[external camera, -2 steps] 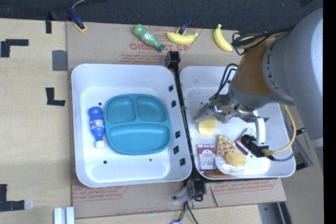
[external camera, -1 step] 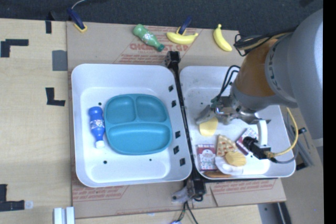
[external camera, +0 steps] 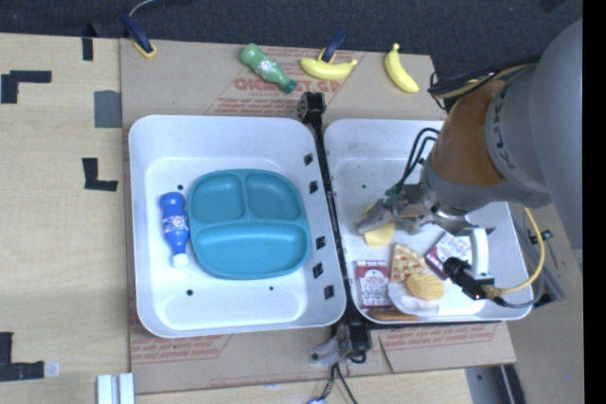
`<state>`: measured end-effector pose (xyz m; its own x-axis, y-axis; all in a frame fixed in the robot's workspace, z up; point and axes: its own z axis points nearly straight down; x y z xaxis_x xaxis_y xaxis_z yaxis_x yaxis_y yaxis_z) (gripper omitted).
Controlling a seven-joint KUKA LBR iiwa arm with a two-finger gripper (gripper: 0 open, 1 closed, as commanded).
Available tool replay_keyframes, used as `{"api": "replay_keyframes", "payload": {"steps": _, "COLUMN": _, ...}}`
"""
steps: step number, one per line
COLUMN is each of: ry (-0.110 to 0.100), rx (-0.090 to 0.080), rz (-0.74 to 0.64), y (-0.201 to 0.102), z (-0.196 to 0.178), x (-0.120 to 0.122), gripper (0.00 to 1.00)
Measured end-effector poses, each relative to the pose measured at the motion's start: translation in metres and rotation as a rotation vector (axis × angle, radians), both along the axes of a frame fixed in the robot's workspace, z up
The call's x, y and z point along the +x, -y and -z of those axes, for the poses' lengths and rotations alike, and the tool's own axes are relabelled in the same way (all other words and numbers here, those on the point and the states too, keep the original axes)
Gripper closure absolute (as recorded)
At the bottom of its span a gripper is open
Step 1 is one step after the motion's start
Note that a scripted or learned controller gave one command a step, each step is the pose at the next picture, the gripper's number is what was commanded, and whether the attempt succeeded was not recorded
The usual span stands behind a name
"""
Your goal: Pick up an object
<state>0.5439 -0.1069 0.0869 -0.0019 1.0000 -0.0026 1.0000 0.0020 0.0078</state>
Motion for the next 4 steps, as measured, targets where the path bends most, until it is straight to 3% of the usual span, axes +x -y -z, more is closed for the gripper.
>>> {"api": "replay_keyframes", "payload": {"steps": 1, "ry": 0.000, "rx": 0.000, "rz": 0.000, "y": 0.010, "z": 0.000, "x": -0.018, "gripper": 0.00}}
{"api": "replay_keyframes", "payload": {"steps": 2, "ry": -0.007, "rx": 0.001, "rz": 0.001, "y": 0.019, "z": -0.048, "x": 0.083, "gripper": 0.00}}
{"api": "replay_keyframes", "payload": {"steps": 3, "ry": -0.009, "rx": 0.003, "rz": 0.001, "y": -0.007, "z": -0.001, "x": 0.037, "gripper": 0.00}}
{"api": "replay_keyframes", "payload": {"steps": 4, "ry": -0.001, "rx": 0.001, "rz": 0.000, "y": -0.002, "z": 0.000, "x": 0.027, "gripper": 0.00}}
